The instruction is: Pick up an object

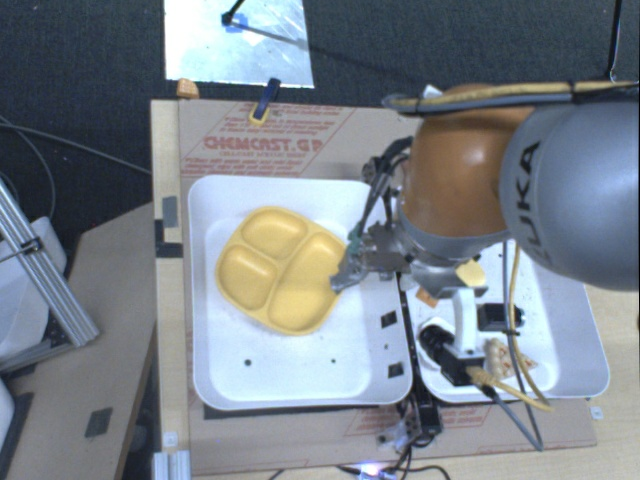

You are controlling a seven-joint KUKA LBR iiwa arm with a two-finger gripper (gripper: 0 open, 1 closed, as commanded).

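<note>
A yellow divided plate (280, 268) lies flat in the left white bin (230, 378), toward its upper middle. My gripper (347, 268) hangs at the plate's right rim, close to the wall between the two bins. The arm's orange band and grey wrist (470, 188) cover the gripper's upper part and much of the right bin (590, 368). Whether the gripper touches the plate's rim is not visible from this angle.
In the right bin lie a small yellow piece (470, 274), a white object (464, 320), black parts (494, 317) and a tan fork-like item (505, 368). Cardboard (270, 143) backs the bins, and a blue-yellow tool (265, 101) rests on it.
</note>
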